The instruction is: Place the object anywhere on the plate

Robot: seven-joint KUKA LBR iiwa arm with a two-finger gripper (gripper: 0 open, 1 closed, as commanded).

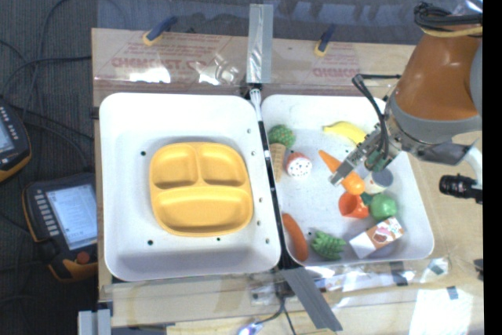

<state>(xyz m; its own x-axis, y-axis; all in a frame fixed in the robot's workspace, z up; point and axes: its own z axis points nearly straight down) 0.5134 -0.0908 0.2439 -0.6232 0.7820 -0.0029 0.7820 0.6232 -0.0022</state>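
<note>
White plastic, two shallow bins side by side on the tabletop [369,63].

Near rim of right bin [420,192]: long orange carrot [292,236] lies close to the lower-left wall by the seam between the bins; leafy green toy [328,245] just beside it; red-and-white box [377,235] tilted near the lower-right corner.

Middle of right bin: green round toy [383,205] and orange cup-shaped toy [352,205] touching or nearly so. Just above them an orange piece [354,185], the toy closest to the jaws. Jaws hang over this cluster at right of centre. Released or clenched: cannot tell, and no toy visibly between them. The object is not yet on the plate. Bare white floor left of the cluster gives open room mid-bin.

Farther back: small carrot [329,161], white red-dotted toy [298,165], cone [278,158] and green broccoli [281,136] along the left wall, yellow banana [346,132] near the far side.

Left bin [118,247]: yellow three-compartment plate [201,187] sits centred, with bare floor on all four sides and well clear of every wall.

Arm [439,78] enters from the right of the frame, its orange band above the right bin's far corner.
</note>
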